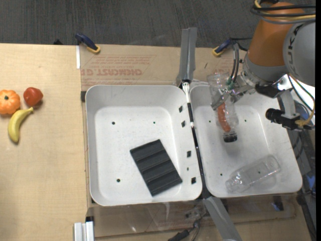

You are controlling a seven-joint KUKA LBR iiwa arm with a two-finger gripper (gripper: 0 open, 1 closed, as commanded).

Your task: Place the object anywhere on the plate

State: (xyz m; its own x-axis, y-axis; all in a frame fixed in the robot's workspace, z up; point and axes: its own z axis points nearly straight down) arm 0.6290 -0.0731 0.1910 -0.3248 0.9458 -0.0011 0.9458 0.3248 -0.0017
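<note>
I am hovering the gripper (226, 92) over the right bin (261, 185), cannot tell if it grips the orange-labelled bottle (225, 119), and judge transport to the dark plate (155, 167) comes next.

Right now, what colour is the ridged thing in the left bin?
The ridged plate is dark grey, nearly black, in the camera view.

In the left bin (100, 134) only a dark ridged plate (155, 166) blocks the floor. In the right bin (281, 185), a clear bottle (252, 173) lies near the front wall.
</note>
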